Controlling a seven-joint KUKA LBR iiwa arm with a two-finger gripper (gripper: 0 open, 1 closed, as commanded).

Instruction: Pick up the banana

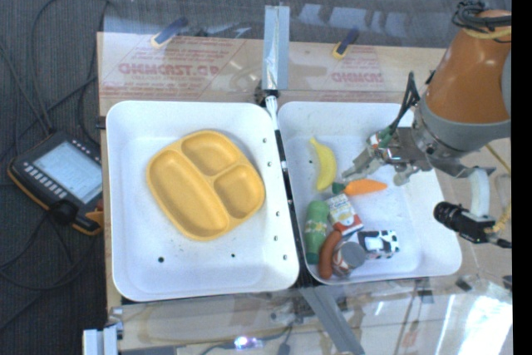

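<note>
The small curved yellow plastic banana (323,163) is lying near the right white bin's (432,249) left wall. The two-finger gripper (359,168) is hovering just beside it, jaws spread apart, grasping nothing.

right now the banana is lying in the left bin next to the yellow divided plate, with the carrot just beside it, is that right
Not quite. The camera view shows the banana lying in the right bin, not the left one. The yellow divided plate sits alone in the left bin. The carrot does lie just beside the banana, in that same right bin.
</note>
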